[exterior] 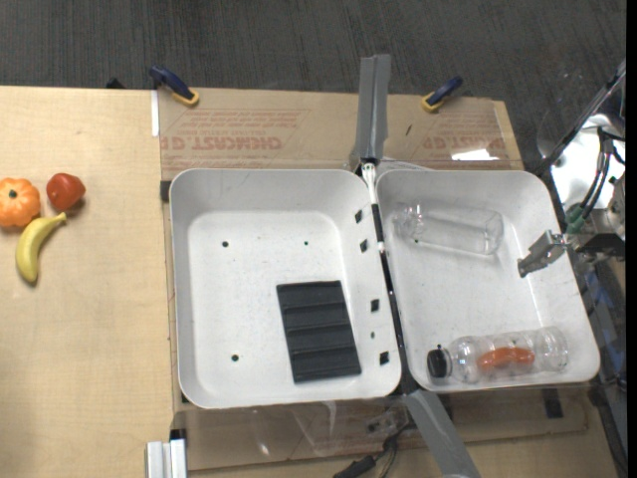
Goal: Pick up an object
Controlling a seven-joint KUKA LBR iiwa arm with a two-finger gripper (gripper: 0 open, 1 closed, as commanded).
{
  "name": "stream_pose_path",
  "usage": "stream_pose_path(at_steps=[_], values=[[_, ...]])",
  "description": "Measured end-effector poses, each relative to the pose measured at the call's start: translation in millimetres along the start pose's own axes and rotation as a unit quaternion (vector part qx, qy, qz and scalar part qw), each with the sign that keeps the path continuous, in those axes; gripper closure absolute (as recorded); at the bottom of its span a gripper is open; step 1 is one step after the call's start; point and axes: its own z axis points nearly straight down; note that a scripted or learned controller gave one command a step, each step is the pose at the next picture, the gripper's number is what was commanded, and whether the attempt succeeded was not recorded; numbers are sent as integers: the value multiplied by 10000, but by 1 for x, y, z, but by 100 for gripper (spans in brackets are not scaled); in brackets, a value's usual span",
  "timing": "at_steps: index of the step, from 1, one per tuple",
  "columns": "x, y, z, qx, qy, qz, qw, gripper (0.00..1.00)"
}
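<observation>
A black ribbed rectangular block (318,331) lies flat in the left bin (199,267), toward its front. In the right bin (557,297), a clear empty plastic container (453,231) lies on its side near the back. A clear bottle (500,357) with a black cap and something orange inside lies along the front wall. My gripper (540,253) hangs over the right edge of the right bin, to the right of the clear container and above the bottle, touching neither. Nothing shows in its grasp.
An orange (16,203), a red apple (66,191) and a banana (35,246) sit on the wooden bench at the far left. Cardboard with two clamps (175,85) lies behind the bins. A grey divider (373,108) runs between the bins.
</observation>
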Motion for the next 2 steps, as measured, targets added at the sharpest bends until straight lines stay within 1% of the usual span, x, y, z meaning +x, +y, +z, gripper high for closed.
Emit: stream_pose_path(at_steps=[1,2], values=[[49,-10,171,-8,2,-528,9986,0],[15,-10,80,-12,-4,311,9995,0]])
